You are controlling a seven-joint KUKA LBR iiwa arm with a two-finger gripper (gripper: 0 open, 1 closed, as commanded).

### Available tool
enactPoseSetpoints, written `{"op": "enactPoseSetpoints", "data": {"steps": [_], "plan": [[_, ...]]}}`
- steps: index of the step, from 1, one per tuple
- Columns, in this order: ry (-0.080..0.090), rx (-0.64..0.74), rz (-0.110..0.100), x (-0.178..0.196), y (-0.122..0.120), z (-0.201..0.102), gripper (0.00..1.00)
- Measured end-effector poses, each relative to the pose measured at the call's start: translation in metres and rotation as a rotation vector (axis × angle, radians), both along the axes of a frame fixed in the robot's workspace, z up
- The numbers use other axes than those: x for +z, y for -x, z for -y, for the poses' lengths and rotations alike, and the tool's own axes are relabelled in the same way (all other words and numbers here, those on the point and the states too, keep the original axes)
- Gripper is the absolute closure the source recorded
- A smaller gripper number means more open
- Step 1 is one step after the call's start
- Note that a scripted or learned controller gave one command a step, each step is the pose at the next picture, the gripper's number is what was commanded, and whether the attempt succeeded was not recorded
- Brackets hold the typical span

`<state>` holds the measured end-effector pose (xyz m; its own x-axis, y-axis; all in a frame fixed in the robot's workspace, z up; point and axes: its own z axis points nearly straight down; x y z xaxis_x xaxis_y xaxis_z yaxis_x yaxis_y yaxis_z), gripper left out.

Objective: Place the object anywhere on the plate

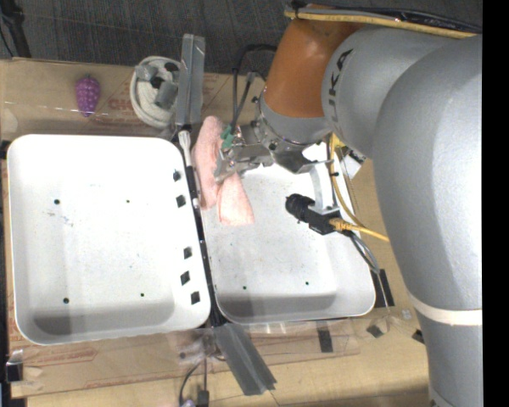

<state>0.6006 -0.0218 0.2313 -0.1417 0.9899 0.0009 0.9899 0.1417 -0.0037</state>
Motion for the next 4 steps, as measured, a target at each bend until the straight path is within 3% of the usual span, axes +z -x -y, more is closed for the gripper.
{"op": "enactPoseSetpoints", "data": {"steps": [2,3,4], "plan": [[-0.002,0.813,0.0,-0.007,-0.011,-0.111,1.0],[-0.001,1.218,0.003,0.006,-0.005,-0.162,1.0],[-0.001,1.434,0.004,0.001,-0.006,-0.206,1.0]]}}
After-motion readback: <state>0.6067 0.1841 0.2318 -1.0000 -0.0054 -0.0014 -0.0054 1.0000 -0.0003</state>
